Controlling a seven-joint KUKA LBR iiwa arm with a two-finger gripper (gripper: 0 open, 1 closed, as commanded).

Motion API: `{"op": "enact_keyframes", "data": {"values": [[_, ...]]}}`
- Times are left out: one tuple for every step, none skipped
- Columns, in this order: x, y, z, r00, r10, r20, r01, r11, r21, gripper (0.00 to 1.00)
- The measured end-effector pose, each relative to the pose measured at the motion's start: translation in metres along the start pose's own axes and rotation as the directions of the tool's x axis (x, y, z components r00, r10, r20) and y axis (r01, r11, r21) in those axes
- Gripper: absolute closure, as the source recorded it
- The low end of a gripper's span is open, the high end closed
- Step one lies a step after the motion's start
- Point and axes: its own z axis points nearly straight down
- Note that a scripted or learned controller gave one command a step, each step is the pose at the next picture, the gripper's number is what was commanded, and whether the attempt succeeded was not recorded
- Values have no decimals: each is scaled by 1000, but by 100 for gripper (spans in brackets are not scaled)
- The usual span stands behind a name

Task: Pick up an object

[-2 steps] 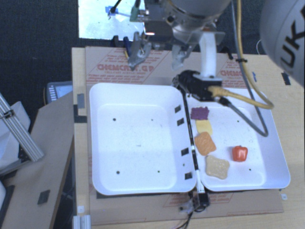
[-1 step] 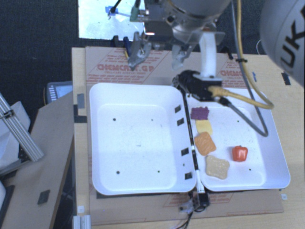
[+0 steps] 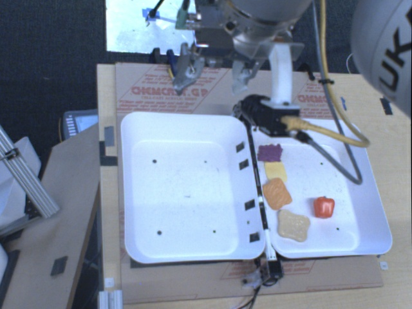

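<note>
Big grey arm (image 3: pixel 277 8) hangs in over the far edge of the bench (image 3: pixel 106 89), up past both bins. Left bin (image 3: pixel 187 192) and right bin (image 3: pixel 347 227) sit touching along their shared wall. The gripper (image 3: pixel 215 73) is over the printed cardboard (image 3: pixel 151 89) beyond the bins' far rims, and there go the fingers (image 3: pixel 187 69), spread wide with nothing between them.

Now the pickings, all in the right bin and all well clear of the gripper. A row runs down beside the left wall: the beige toast (image 3: pixel 293 226) at the near edge, the orange piece (image 3: pixel 277 194) just behind it, then the yellow piece (image 3: pixel 276 171), then the purple piece (image 3: pixel 271 152) nearest the far rim. Yellow and purple look to be touching. The red piece (image 3: pixel 324 206), smallest of the lot, sits alone toward the middle, beside the toast but apart from it.
</note>
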Motion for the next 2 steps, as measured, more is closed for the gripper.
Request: {"op": "enact_keyframes", "data": {"values": [[0, 0, 0, 1000, 0, 0, 0, 1000, 0, 0], [0, 0, 0, 1000, 0, 0, 0, 1000, 0, 0]]}}
